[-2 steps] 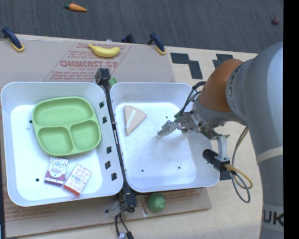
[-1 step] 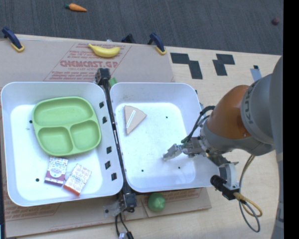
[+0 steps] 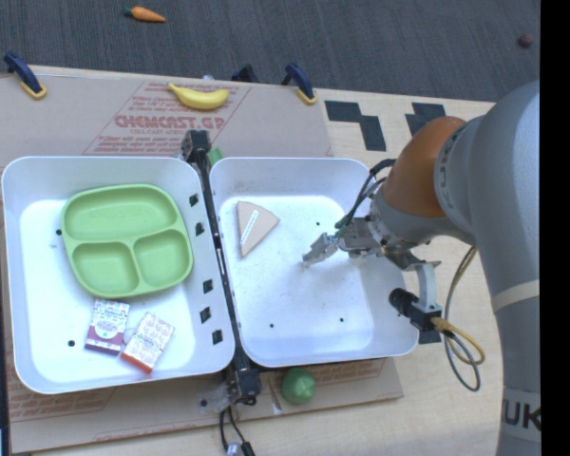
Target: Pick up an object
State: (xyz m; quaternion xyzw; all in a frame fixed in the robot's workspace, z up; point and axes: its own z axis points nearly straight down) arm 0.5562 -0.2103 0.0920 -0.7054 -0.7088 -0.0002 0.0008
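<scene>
Green ball (image 3: 299, 385) below right bin (image 3: 266, 350)

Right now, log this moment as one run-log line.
claw: over right bin, nothing held | wedge: right bin, left of claw, apart | left bin: green tray, two packets

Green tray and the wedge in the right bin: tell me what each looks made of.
Green tray: likely moulded plastic, judging by its uniform pale green, smooth satin surface, rounded compartments and soft highlights.
Wedge: tan, matte, with a paler top face and crisp edges; it could be wood or foam, possibly a toy food slice. The view leaves this open.
</scene>
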